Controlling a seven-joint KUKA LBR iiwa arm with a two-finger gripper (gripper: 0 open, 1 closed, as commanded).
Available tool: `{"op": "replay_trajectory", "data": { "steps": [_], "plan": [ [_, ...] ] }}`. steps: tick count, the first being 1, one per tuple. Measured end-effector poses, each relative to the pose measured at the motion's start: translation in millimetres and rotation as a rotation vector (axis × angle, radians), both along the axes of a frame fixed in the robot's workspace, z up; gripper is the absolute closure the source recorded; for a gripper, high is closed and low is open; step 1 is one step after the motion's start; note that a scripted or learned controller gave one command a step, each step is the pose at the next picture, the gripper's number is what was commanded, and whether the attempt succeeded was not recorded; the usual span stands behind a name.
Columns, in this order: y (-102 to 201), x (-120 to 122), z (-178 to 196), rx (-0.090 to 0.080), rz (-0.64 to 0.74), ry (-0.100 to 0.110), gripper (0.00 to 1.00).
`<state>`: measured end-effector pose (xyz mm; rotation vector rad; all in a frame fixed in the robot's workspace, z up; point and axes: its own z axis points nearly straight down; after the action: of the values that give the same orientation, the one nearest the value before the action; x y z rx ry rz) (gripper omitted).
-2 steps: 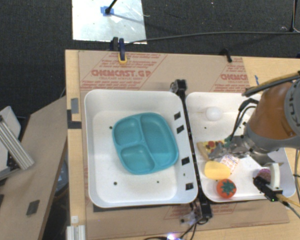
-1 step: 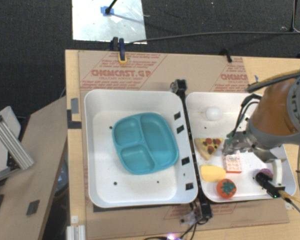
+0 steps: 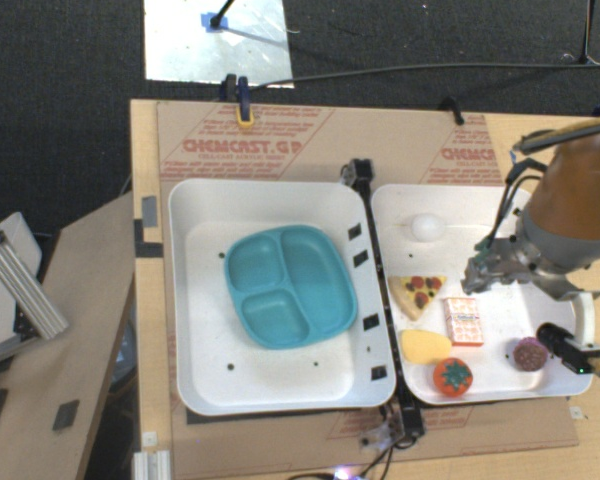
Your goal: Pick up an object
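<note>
Brown cardboard point(image 3: 280, 143) lines the bench under two white bins point(image 3: 195, 268).

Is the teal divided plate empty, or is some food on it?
Empty: the teal divided plate shows three bare compartments.

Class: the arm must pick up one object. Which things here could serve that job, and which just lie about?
For the job: gripper; in the right bin: pizza slice, carton, yellow piece, tomato, white ball, dark red ball.

Lying about: teal plate in the left bin, clamp.
</note>
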<state>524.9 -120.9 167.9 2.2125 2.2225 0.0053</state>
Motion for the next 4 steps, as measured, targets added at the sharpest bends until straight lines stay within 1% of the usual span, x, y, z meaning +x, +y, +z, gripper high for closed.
{"op": "replay_trajectory", "data": {
  "steps": [1, 2, 3, 4],
  "plan": [
    [-8, -1, 62, -0.001, -0.001, -0.002, 1.0],
    [-8, 1, 87, 0.001, 0.0, 0.002, 1.0],
    [37, 21, 74, 0.001, 0.003, 0.003, 1.0],
    [78, 34, 71, 0.002, 0.004, 0.003, 1.0]
  ]
}}
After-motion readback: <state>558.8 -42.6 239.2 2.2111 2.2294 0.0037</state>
